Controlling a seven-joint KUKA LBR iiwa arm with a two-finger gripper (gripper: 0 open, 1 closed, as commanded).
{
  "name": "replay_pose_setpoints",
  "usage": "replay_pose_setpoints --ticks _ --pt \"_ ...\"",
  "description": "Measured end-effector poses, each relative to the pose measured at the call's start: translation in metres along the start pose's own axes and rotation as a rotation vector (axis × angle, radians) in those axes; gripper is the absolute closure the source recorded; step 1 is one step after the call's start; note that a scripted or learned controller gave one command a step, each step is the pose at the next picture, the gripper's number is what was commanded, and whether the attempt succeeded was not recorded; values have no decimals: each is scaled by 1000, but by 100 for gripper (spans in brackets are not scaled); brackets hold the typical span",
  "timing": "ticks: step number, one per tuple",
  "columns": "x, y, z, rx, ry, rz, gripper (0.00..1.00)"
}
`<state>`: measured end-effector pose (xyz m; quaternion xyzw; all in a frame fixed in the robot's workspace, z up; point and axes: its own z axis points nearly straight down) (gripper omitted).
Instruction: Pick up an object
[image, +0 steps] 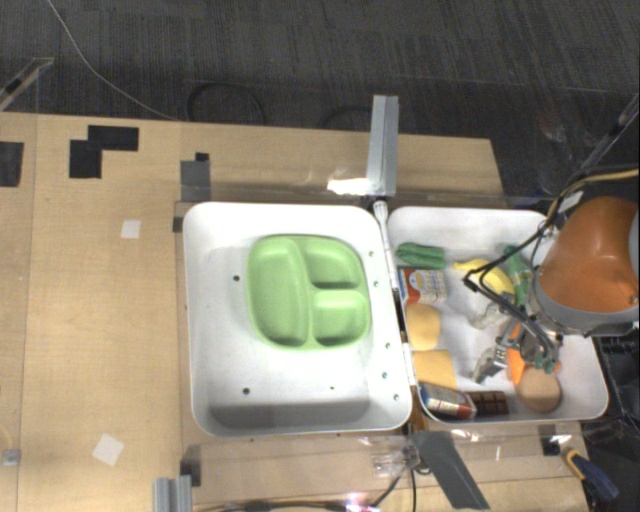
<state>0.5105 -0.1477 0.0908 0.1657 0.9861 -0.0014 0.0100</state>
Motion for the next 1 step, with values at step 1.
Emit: replay_pose_setpoints --ticks 1 --pt "32 42 -1 -2 -4 -89 0"
